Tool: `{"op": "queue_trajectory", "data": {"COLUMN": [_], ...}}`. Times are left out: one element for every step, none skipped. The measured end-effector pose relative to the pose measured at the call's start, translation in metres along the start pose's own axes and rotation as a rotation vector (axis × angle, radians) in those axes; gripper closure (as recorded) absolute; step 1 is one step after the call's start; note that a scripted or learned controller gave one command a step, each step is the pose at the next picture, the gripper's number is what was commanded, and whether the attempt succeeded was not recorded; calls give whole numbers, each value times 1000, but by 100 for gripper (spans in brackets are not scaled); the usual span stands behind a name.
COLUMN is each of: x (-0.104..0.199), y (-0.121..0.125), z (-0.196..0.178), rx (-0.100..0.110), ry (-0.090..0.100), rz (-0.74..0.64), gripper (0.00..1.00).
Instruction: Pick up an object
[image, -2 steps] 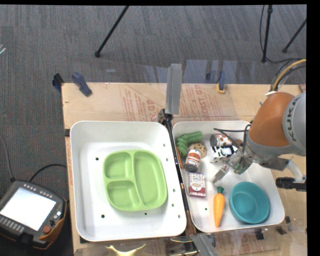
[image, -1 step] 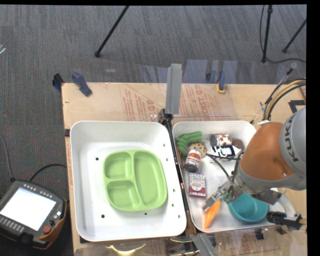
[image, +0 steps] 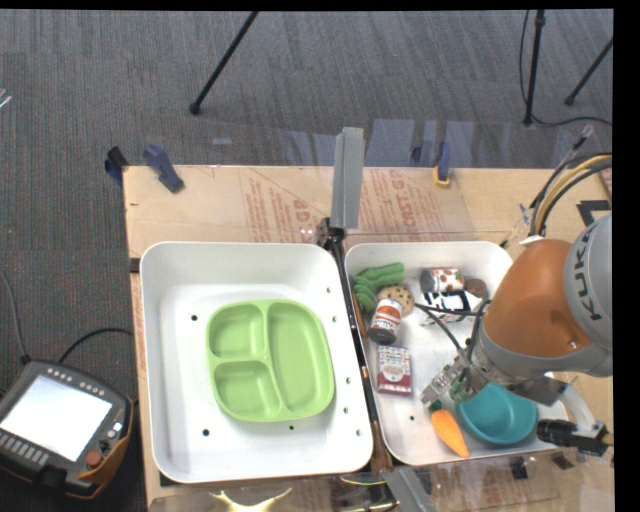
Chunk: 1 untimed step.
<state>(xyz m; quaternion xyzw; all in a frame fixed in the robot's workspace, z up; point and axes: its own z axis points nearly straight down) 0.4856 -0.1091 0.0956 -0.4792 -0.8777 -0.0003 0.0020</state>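
Nearest us, grey arm with orange band (image: 545, 300) over right white bin (image: 400, 440), then green divided plastic tray (image: 270, 358) in left white bin (image: 165, 300), teal bowl (image: 497, 417), red card packet (image: 394, 369), orange plastic carrot (image: 449, 431) just beside gripper (image: 446, 383), whose grip state we can't tell.

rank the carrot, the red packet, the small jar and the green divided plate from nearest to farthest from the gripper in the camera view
From the gripper, low in the right bin:
1. The carrot, just below it, beside the teal bowl.
2. The red packet, just to its left; close to the carrot's rank, but slightly farther.
3. The small jar, up and left.
4. The green divided plate, away in the left bin.
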Motion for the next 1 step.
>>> {"op": "queue_trajectory", "data": {"x": [-68], "y": [12], "z": [9], "rx": [0], "ry": [-2], "rz": [233], "gripper": [100]}}
